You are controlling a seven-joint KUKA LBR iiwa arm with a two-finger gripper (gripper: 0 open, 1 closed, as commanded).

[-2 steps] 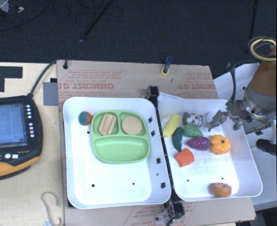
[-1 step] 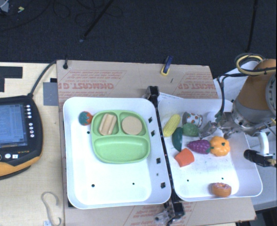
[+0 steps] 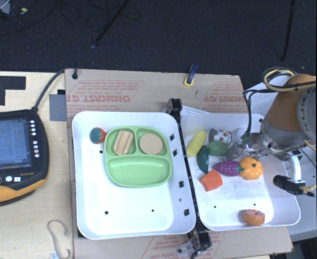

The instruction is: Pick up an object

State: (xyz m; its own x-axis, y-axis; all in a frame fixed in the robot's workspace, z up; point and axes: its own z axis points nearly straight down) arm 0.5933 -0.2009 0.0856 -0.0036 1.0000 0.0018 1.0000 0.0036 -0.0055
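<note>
The arm (image 3: 288, 112) reaches in over the right bin (image 3: 280, 212); the state of its gripper cannot be told from the camera view. Candidate objects lie clustered in that bin: a yellow corn cob (image 3: 196, 142), a green vegetable (image 3: 203, 158), purple grapes (image 3: 228, 168), an orange pumpkin (image 3: 250, 168) and a red piece (image 3: 211, 180). A doughnut (image 3: 253, 217) lies apart, near the front wall. Likely risk: the grapes touch the pumpkin, so a descent there may strike both or push one aside. Rounded pieces may also slip or roll.
</note>
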